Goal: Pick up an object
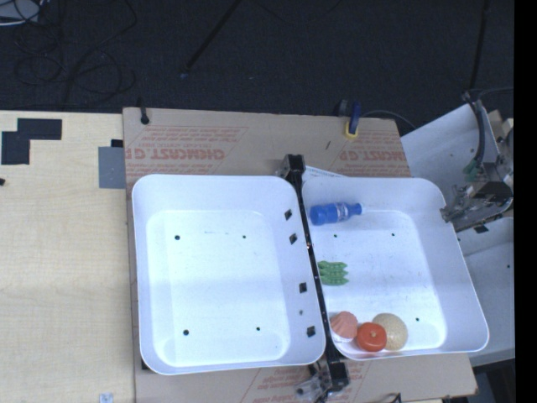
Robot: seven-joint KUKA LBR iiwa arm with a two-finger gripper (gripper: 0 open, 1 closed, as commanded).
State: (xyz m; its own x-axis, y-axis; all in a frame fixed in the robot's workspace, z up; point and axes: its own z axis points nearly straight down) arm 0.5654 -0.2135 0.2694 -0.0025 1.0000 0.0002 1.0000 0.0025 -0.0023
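Observation:
The right bin (436, 193) holds several objects. A blue bottle (335, 213) lies on its side at the far left corner. A small green ridged piece (332, 273) rests by the divider. At the near edge a pink piece (344, 324), a red round cap (371, 337) and a beige round object (392, 330) sit bunched together. My gripper (471, 204) appears as a dark metal shape at the right edge, just outside the right bin's far right rim and well apart from all the objects. Nothing shows in its grasp.
The left bin (138, 225) stands beside the right one, with a black divider (306, 259) of clips between them. Both rest on a cardboard sheet (210, 145). A wooden bench top (59, 267) lies to the left, and a white sheet (445, 145) to the right.

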